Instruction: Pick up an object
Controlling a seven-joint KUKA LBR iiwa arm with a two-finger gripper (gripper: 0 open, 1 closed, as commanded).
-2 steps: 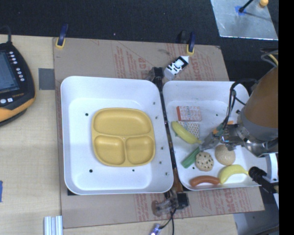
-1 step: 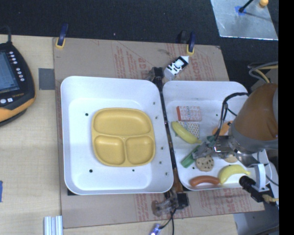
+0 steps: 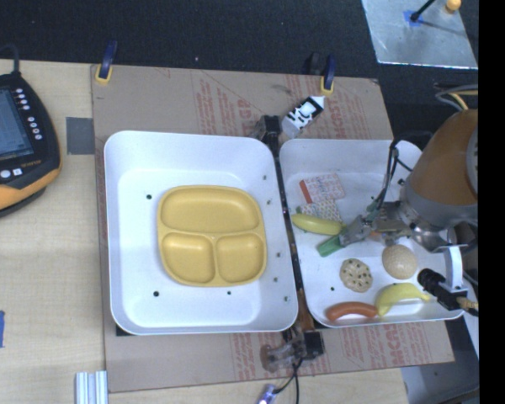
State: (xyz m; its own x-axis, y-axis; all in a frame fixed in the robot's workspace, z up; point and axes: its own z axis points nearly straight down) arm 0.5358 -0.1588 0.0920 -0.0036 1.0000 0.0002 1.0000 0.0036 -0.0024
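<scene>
Nothing is lifted yet; the gripper (image 3: pixel 347 236) sits low in the right bin (image 3: pixel 404 151), touching a green piece (image 3: pixel 329 245) beside the banana (image 3: pixel 316 224); whether it grips, I cannot tell.

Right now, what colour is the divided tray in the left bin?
Yellow; the divided tray shows plainly in the camera view, inside the white left bin.

One fixed camera looks down at a slant on both bins (image 3: pixel 118 225) from above.

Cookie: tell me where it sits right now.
The cookie lies in the right bin, near its front edge, left of the egg and just above the hot dog.
</scene>
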